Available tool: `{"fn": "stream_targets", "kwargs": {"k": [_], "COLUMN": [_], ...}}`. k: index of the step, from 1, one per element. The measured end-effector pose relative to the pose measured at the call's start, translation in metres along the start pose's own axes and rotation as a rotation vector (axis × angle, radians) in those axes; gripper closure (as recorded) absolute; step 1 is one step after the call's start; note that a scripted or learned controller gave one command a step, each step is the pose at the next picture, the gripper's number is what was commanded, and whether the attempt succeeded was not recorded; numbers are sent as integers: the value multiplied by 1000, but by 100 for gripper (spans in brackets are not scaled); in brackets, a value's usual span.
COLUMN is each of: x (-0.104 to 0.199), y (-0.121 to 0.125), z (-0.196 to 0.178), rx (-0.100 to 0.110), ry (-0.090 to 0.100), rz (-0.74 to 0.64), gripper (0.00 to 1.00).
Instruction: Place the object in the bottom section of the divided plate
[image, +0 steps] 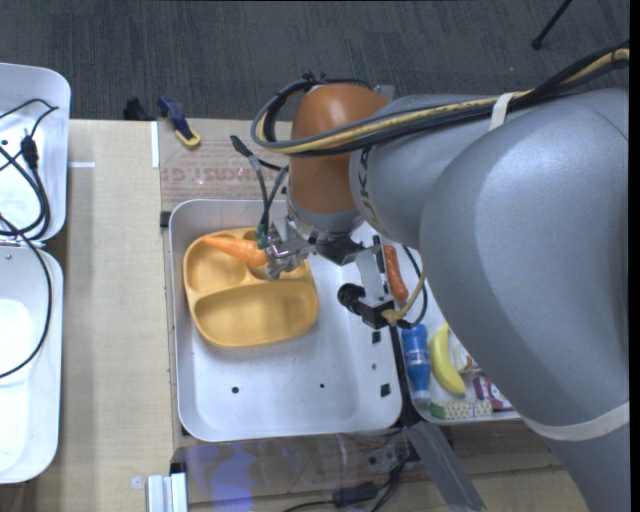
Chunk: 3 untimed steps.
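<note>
— Nearest my camera is the grey arm (520, 260), blocking the right side. How far along are we?

— Not done, I judge. In the white bin (290, 400) sits the yellow divided plate (250, 290); its bottom section holds nothing.

— And the carrot (232, 246)?

— Lying across the plate's top section, its thick end at my pincer (275, 258). Whether the pincer is gripping it, I cannot tell.

— Room?

— Bare bin floor lies below the plate. The plate's divider ridge must be cleared, and the bin's left wall is just beside the plate.
</note>
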<state>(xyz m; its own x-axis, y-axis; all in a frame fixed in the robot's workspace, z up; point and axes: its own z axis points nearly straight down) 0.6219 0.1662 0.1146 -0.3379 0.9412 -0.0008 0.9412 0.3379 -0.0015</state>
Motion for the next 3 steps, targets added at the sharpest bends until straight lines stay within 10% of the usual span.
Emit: {"fn": "stream_targets", "kwargs": {"k": [1,2,3], "x": [-1,-28,-22], "y": [1,29,-52], "z": [-2,-41,24], "rx": [-4,-1,3], "ry": [-1,-1,0], "rz": [0,260,154], "gripper": [0,0,0]}}
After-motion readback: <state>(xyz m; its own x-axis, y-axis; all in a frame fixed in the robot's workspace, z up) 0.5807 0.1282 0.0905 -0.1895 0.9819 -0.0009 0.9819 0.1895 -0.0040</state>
